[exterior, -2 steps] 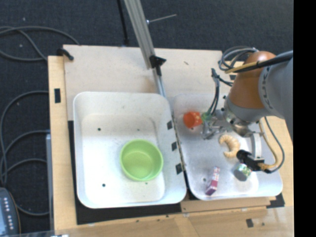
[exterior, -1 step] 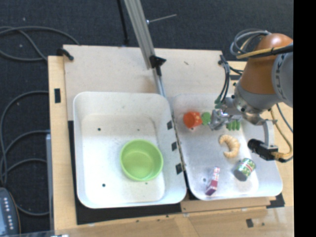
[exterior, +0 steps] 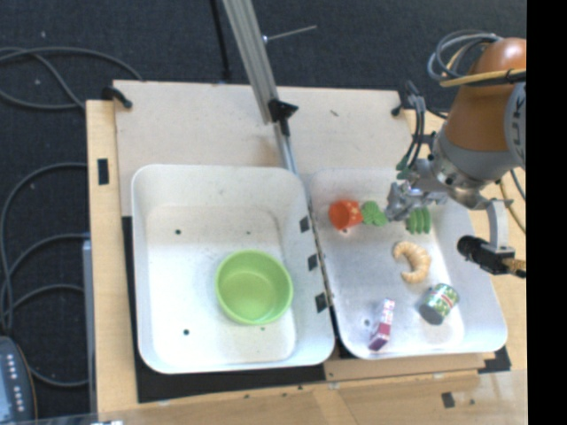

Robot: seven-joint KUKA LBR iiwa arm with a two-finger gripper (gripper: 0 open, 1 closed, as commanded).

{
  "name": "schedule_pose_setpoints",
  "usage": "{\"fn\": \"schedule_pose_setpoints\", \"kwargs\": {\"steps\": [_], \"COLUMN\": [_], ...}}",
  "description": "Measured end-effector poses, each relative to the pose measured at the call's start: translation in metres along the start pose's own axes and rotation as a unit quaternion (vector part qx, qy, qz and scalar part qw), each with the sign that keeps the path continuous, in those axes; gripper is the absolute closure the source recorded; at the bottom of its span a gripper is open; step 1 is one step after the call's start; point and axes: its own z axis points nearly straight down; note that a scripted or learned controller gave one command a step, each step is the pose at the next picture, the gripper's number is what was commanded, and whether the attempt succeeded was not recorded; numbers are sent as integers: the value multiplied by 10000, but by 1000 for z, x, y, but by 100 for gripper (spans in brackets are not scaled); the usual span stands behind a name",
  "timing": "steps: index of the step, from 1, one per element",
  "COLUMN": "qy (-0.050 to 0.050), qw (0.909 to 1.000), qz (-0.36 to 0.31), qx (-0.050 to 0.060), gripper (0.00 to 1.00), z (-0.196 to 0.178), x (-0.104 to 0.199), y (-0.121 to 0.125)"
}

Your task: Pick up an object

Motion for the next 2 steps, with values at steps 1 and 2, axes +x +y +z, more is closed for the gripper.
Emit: {"fn": "schedule_pose_setpoints", "kwargs": {"steps": [1,2], "qy": [6,13], "qw": [10000,10000], "qz": [-19,-31], "qx": [20,18], "gripper": [100,100], "z": [6,2], "x": [47,108], "y": [9,30]}}
